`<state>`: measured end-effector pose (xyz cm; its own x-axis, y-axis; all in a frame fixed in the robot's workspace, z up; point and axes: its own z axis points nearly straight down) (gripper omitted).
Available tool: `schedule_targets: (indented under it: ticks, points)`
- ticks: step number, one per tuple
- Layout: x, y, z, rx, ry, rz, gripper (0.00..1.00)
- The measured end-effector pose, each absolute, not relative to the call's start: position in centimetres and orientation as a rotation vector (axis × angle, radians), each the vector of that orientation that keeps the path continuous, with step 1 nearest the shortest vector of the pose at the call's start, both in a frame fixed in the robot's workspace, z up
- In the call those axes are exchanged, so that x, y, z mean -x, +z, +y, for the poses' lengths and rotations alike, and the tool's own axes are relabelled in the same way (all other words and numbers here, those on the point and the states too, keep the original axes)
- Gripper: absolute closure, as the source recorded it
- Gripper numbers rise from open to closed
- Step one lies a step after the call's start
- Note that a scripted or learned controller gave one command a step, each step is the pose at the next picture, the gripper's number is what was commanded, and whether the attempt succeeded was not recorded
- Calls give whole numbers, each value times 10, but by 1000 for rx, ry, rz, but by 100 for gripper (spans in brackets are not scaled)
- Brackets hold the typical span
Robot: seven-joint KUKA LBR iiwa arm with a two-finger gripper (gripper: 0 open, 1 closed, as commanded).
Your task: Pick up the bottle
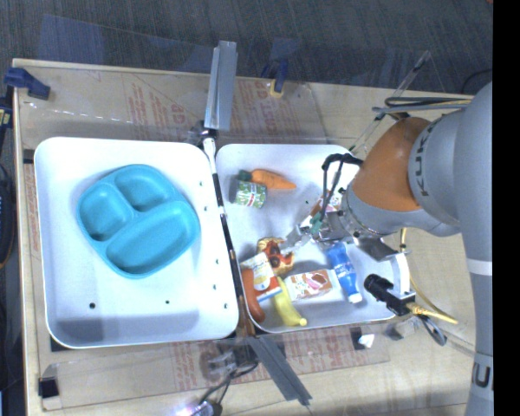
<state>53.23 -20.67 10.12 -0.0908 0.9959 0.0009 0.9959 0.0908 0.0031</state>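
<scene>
The blue bottle (340, 269) lies on its side in the right bin (305, 159), its white cap pointing toward the near-right corner. My gripper (315, 225) hangs low over the middle of that bin, just beyond the bottle's upper end and a little to its left. The grey arm with its orange band (390, 176) reaches in from the right and covers the bin's right rim. Nothing shows held in the gripper.
A carrot (274, 179) and a green can (250, 193) lie at the far side of the right bin. A red-and-white packet (308, 284), a banana (286, 310), a sausage (252, 297) and a small carton (262, 272) crowd the near side. The left bin (61, 310) holds a blue divided plate (139, 218).
</scene>
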Motion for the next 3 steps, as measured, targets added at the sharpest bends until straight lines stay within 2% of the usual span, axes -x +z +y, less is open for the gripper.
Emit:
schedule_targets:
  ticks: [1, 2, 3]
  points:
    - [-532, 112, -207, -2112, 3, 2325, 100]
    - [-532, 112, -207, -2112, 3, 2325, 0]
    - [-525, 95, -209, -2066, 4, 2366, 0]
